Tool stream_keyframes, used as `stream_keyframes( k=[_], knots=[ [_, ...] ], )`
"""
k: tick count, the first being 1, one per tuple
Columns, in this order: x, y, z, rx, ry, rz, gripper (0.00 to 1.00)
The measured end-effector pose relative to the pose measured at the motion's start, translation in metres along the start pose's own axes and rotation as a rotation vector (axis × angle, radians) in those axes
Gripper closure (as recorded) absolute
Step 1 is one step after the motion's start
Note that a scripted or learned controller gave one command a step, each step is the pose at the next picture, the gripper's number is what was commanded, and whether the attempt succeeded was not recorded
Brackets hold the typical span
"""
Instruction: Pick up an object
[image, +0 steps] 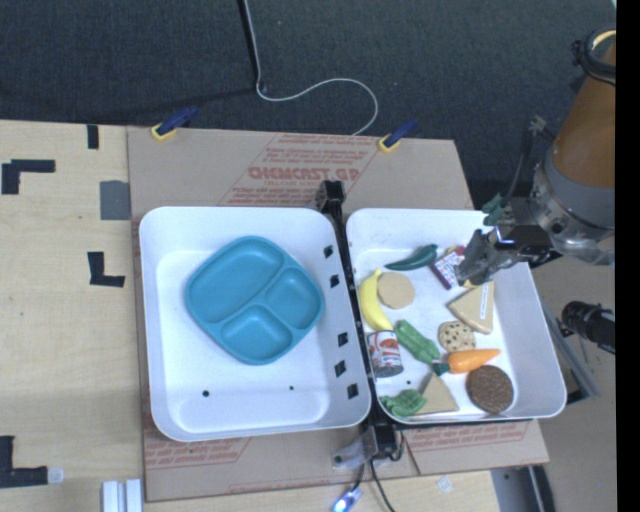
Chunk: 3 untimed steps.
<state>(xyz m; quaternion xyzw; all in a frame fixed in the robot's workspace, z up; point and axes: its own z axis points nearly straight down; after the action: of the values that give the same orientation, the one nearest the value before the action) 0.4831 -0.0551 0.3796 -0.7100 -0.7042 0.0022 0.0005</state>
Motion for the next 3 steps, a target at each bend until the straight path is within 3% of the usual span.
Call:
stream_keyframes(
  k=[1, 2, 3],
  knots=[
    [0.061, -0.001, 0.077, 0.005, 0.003, -0.013, 1.00],
    [0.054, 0.032, 0.140, 0.003, 0.001, -0.008, 1.00],
    [0.132, -0.001, 0.059, -0.008, 0.006, -0.020, 1.00]
  ],
)
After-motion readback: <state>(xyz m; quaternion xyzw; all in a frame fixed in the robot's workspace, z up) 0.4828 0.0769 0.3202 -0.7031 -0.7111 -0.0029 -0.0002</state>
